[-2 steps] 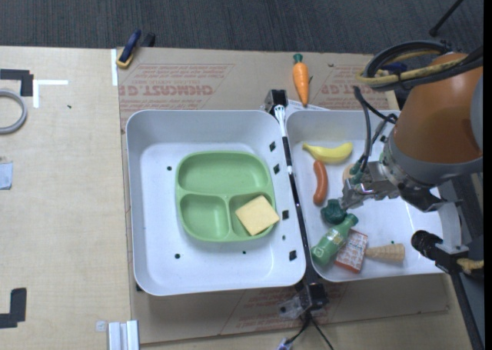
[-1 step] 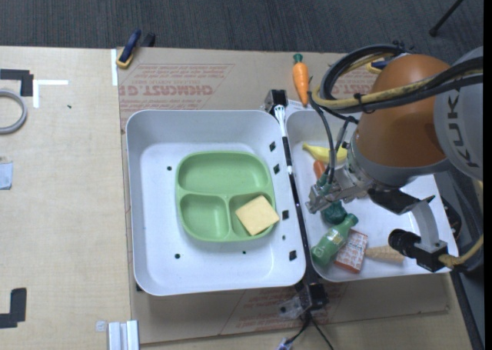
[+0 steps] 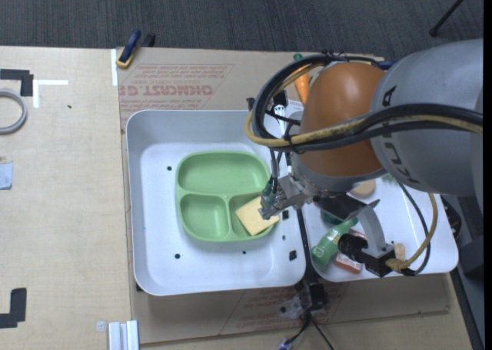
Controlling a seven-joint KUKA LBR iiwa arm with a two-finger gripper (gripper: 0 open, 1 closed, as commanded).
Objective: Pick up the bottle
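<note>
The pincer (image 3: 270,201) hangs low over the wall shared by the two bins, at the near edge of a green divided plate (image 3: 211,175); whether it is spread or pressed together, I cannot tell, for the wrist and looped cables crowd it. Directly beside and under its tip lies a yellow wedge-shaped block (image 3: 252,218), resting in the plate's small corner compartment and up against the rim; contact between block and pincer cannot be made out. The plate's other two compartments, further from the pincer, show bare green; the plate sits in the left bin (image 3: 154,210).

The green bottle (image 3: 330,241) lies on its side, tilted, in the right bin (image 3: 400,206), near the pincer on the arm's side and toward the view's bottom; it is apart from the pincer. A small red and white thing (image 3: 347,265) touches the bottle's lower end; a peach-coloured thing (image 3: 366,186) peeps out from beneath the arm (image 3: 438,125), whose bulk and orange band (image 3: 342,118) hide most of that bin.

A cardboard sheet (image 3: 177,83) under the bins carries red print, upside down and too blurred to read with certainty; it lies on the pale counter (image 3: 61,202), where black tape marks (image 3: 15,81) and a blue and yellow object (image 3: 129,47) sit well away from the pincer.
</note>
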